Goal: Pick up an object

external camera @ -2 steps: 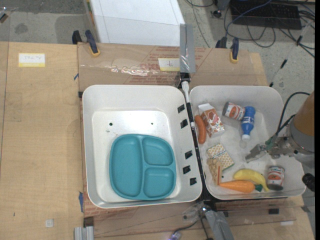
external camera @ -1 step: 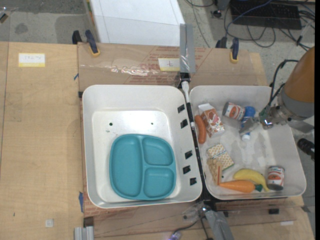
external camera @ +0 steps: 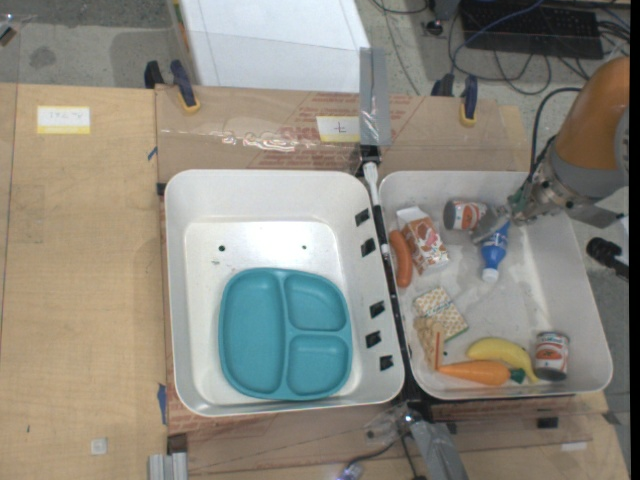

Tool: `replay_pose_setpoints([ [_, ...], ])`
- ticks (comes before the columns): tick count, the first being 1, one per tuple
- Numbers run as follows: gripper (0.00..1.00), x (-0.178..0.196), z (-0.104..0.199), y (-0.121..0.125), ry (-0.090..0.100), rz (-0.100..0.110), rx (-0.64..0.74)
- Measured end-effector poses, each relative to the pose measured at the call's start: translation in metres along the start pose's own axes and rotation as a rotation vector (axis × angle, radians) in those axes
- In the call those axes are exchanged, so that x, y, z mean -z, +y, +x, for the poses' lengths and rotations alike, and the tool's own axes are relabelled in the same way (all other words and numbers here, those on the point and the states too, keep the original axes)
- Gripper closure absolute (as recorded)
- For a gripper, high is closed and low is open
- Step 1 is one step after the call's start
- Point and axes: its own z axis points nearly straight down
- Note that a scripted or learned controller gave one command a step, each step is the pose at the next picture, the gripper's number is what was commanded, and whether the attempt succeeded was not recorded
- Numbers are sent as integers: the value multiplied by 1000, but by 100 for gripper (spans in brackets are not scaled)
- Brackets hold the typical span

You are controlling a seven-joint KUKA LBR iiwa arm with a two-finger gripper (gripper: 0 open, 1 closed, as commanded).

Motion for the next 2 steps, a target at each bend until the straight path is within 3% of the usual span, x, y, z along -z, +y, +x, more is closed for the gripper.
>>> replay_pose_setpoints([
  [1,100,11,0,0,-2,1,1],
  [2,100,96,54,-3,1,0,-93],
])
